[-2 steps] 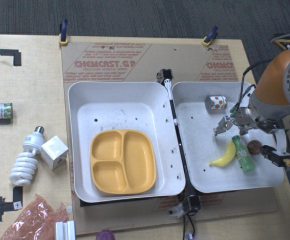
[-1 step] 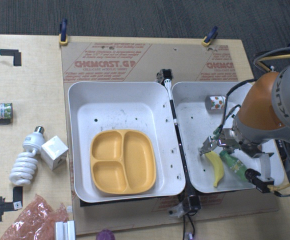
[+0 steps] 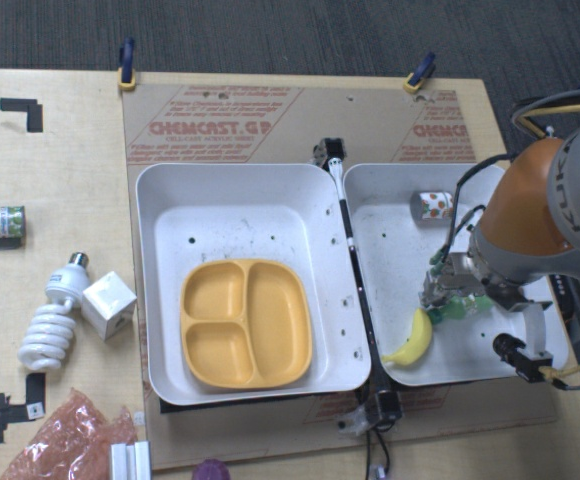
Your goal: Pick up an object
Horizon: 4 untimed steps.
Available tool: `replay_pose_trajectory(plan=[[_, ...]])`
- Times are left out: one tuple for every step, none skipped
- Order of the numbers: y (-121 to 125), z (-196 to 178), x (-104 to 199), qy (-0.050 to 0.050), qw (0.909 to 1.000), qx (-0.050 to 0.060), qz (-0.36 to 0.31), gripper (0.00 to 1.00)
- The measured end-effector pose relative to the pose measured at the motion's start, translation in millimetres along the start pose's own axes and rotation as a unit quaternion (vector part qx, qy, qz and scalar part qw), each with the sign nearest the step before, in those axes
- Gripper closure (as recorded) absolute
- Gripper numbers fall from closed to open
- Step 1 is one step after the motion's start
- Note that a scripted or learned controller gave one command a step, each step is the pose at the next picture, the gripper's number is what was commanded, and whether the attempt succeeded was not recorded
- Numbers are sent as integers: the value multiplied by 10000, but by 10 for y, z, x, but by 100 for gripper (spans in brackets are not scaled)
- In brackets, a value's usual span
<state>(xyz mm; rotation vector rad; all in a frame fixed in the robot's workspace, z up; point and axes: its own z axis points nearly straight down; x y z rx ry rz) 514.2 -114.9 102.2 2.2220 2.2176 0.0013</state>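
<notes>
Bench: pale wood board (image 3: 50,128) under dark carpet at the top of the camera view, with a brown printed sheet (image 3: 220,118) clamped at two blue clips and both white bins resting on it.
Left bin (image 3: 155,268): it holds a yellow divided plate (image 3: 247,322), set toward the near side; bare white floor runs along the far wall and the left wall.
Right bin (image 3: 390,218): this is where I am working; my arm comes over its right rim and covers much of that side, leaving open floor on the left half and at the far left corner.
My gripper (image 3: 440,293): low over the middle of the right bin, above something green that I cannot identify; whether my fingers are spread or closed I cannot tell.
Banana (image 3: 413,340): lying flat near the front wall of the right bin, just beside and below my gripper; its long axis runs diagonally, one end up toward my gripper, the other down-left toward the front wall.
Small can (image 3: 434,205): on its side close to the far wall of the right bin, well apart from the banana.
Divider: the two bins touch along a dark strip (image 3: 348,238) between them.
Off the bins: a spiral light bulb (image 3: 52,318), a white cube (image 3: 109,304) touching it, and a green can (image 3: 1,223) lie on the wood at the left.
</notes>
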Motion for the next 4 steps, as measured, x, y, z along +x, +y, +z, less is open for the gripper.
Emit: replay_pose_trajectory(plan=[[-111, -80, -213, 3, 10000, 5, -3, 100], [277, -902, 426, 0, 10000, 4, -20, 100], [520, -659, -615, -5, 10000, 4, -16, 100], [521, -658, -613, -4, 10000, 6, -17, 0]])
